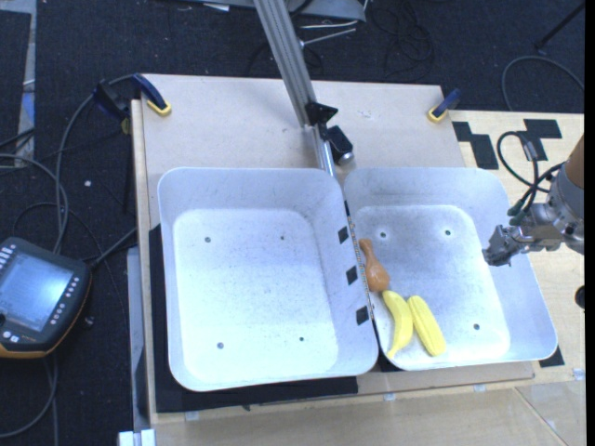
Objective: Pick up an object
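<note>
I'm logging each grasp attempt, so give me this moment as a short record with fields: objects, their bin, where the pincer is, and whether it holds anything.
objects: two bananas, one brown drumstick-shaped toy
object location: right bin, along its left wall, toy touching one banana
left bin: white, beside the right one
pincer: over the right bin's right edge, apart from the objects
held item: none seen between its fingers

Wooden bench [242,119] bearing two white bins: left bin [251,277], right bin [483,203]. Yellow clamps at bench corners, 11 o'clock [156,106] and 1 o'clock [439,111]. Aluminium pole [288,54] slanting up toward 12. Teach pendant [37,295] on floor at 9, cables [56,175] trailing nearby.
</note>
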`<state>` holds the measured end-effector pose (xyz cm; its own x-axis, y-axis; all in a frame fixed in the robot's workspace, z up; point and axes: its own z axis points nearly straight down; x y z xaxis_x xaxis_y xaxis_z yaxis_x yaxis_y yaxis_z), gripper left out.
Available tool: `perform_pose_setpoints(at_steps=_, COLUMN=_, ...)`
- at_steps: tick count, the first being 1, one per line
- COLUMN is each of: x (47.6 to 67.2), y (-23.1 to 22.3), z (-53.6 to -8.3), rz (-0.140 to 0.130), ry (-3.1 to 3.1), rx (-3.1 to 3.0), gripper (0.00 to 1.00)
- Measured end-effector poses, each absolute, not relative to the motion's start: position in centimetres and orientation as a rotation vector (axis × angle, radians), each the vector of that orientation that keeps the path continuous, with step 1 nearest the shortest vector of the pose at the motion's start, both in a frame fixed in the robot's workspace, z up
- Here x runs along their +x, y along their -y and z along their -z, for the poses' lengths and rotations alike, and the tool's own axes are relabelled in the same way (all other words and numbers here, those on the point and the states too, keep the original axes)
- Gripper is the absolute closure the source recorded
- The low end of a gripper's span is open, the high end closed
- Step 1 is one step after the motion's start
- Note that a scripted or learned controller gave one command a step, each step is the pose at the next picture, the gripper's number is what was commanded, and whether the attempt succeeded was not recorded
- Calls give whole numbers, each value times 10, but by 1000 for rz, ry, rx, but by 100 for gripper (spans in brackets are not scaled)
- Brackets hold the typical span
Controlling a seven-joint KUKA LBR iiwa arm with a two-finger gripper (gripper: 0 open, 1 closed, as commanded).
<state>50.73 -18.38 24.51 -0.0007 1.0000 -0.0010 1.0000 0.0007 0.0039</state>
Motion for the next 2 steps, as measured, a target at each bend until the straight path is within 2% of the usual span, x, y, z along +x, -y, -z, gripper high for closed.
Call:
perform_pose_setpoints(at_steps=1, x=538, y=129, z=-244, rz=-2, ry=-2228, rx=2215, gripper=100)
perform_pose_setpoints(at_steps=2, x=560, y=85, z=-232, rz=0, ry=-2227, rx=2218, gripper=100)
